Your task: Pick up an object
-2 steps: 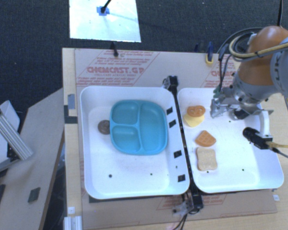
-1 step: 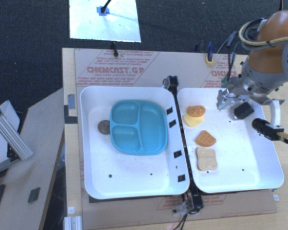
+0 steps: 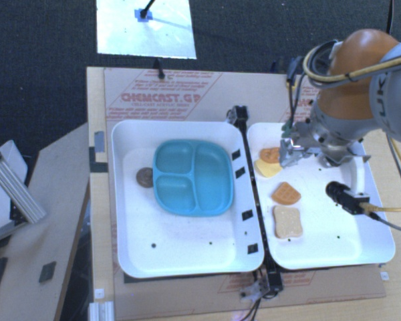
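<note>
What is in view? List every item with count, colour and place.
bins: 2, white, side by side on the bench
plate: 1, blue, three compartments, left bin
disc: 1, brown, left bin, at the plate's left edge
cookie: 1, orange-brown, right bin, top left
cheese: 1, yellow, just below the cookie
cracker: 1, orange, right bin, left side
toast: 1, pale, below the cracker
gripper: 1, grey, over the right bin beside the cookie

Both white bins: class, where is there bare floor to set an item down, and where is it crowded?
Left bin: free floor in front of the blue plate. Right bin: free front-right corner, right of the bread slice. Crowded: its left side, food pieces beside the gripper.
</note>
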Tool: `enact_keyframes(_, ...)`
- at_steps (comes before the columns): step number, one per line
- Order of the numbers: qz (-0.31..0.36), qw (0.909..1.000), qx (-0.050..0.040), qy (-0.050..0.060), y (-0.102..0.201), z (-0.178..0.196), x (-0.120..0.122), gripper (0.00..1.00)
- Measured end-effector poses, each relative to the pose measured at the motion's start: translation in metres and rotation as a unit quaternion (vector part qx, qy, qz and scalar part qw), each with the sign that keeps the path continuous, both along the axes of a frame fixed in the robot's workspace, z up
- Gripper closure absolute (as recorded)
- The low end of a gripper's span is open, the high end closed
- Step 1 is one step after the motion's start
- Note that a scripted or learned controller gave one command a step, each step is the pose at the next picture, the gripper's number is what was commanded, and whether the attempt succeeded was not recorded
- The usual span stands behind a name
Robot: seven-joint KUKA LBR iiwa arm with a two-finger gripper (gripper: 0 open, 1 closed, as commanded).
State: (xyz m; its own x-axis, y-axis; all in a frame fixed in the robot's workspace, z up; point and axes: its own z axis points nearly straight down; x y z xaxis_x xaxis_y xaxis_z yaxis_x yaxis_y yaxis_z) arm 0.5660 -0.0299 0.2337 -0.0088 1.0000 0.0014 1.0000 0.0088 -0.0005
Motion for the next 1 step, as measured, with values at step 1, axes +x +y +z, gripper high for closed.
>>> enact_keyframes(1, -0.001, 1.0000, -0.0001, 0.000, 0.0472, 0.0076, -0.0226, 1.00)
